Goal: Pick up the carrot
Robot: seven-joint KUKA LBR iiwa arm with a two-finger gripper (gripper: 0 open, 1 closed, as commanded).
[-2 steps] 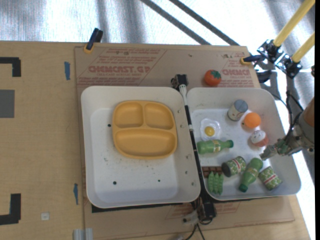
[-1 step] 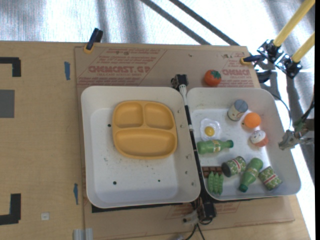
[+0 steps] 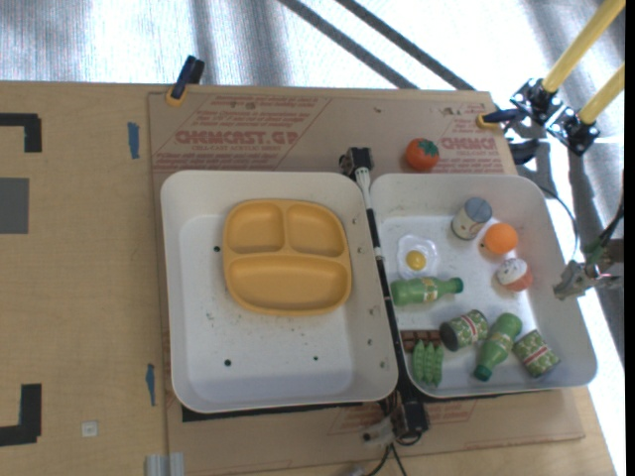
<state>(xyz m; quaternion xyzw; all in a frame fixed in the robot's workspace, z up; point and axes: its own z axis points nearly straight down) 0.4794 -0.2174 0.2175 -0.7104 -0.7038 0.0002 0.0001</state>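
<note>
the smooth rounded orange carrot (image 3: pixel 500 238) lies in the right white bin (image 3: pixel 566 266), toward two o'clock, beside a grey-capped cylinder (image 3: pixel 471 217); end effector state: cannot tell.

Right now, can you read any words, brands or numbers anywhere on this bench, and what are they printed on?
"CHEMCAST" with "G P" after it: red print on the brown sheet behind the left bin; the smaller red line under it is too blurred to read.
"CHEMC...": the same red print by the toy tomato, cut off by the right bin.
Labels on the green bottles and cans: too small to read.
</note>
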